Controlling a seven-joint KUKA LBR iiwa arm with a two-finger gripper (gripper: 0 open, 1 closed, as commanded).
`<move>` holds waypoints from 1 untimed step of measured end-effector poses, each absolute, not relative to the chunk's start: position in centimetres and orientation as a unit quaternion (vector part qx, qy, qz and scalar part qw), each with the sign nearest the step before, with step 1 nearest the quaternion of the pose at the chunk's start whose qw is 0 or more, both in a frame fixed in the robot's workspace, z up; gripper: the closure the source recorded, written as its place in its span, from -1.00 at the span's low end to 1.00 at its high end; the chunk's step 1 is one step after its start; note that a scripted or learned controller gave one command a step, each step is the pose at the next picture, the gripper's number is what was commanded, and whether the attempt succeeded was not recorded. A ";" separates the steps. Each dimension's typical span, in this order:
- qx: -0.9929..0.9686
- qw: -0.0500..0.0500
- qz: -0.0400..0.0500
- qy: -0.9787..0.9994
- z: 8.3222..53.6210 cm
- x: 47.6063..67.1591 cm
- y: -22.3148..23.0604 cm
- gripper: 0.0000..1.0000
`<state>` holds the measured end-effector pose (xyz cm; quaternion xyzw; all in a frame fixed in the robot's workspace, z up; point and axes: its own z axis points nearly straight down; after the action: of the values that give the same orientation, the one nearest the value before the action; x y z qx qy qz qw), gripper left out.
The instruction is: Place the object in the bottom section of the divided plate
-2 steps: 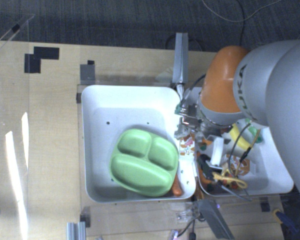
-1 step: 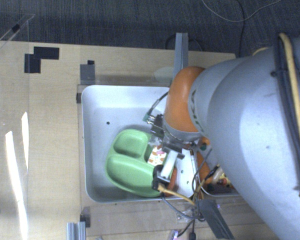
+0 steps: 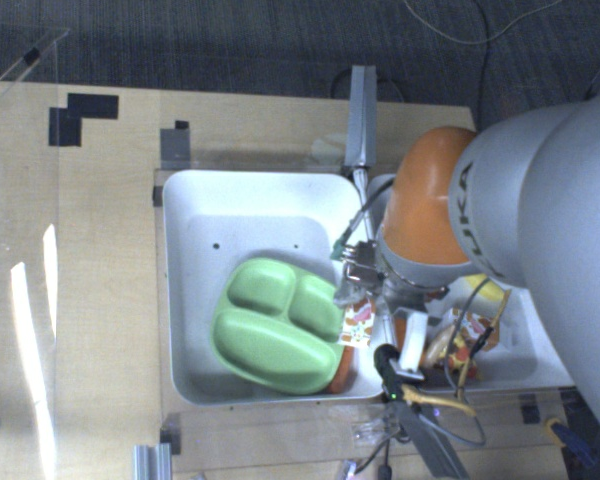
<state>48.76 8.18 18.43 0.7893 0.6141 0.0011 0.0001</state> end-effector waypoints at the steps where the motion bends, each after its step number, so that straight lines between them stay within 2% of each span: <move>1: 0.774 0.000 0.001 0.634 18.9 53.5 10.3 1.00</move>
<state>53.46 10.31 18.95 0.7735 0.6337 0.0009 0.0001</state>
